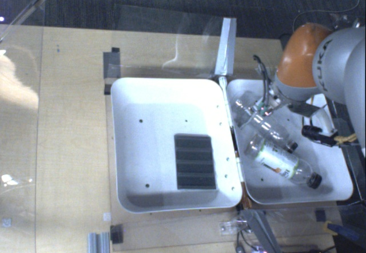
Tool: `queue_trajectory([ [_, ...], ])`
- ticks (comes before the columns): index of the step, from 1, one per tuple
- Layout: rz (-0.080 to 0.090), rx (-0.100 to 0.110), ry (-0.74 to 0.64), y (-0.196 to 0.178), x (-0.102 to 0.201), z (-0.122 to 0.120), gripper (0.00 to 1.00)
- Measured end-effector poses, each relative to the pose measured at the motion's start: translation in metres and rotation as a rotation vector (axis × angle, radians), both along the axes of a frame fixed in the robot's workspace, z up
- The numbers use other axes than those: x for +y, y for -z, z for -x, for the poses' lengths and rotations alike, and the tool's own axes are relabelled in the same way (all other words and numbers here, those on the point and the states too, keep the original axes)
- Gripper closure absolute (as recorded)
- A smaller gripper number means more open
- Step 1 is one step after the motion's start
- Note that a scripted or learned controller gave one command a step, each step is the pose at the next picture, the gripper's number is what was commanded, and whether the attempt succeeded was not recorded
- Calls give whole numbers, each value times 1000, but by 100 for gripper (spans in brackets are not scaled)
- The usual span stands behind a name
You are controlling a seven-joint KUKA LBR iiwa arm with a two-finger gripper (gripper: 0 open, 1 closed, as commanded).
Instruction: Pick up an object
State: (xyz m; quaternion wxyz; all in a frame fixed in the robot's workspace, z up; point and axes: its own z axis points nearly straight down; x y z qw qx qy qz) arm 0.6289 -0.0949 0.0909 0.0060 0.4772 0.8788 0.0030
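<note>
In the right bin lie two clear plastic bottles. One bottle has a white and green label and a dark cap pointing to the lower right. The other clear bottle lies just above it, its dark cap near the first bottle's shoulder. My gripper hangs low over the upper left part of this bin, right by the upper end of the unlabelled bottle. The grey arm with its orange band comes in from the upper right. A black ribbed rectangular block lies flat in the left bin.
A raised divider separates the two bins. A metal bar stands behind their joint. A black fitting with a cable sticks out over the right bin's right side. Light wooden bench surface surrounds the bins.
</note>
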Motion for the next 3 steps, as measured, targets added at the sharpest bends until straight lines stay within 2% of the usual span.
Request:
queue_trajectory([
  [1, -1, -6, -3, -13, 1, -2, 100],
  [2, 1, 3, -71, -68, -10, -28, 100],
  [3, 0, 5, 25, -97, -28, -36, 100],
])
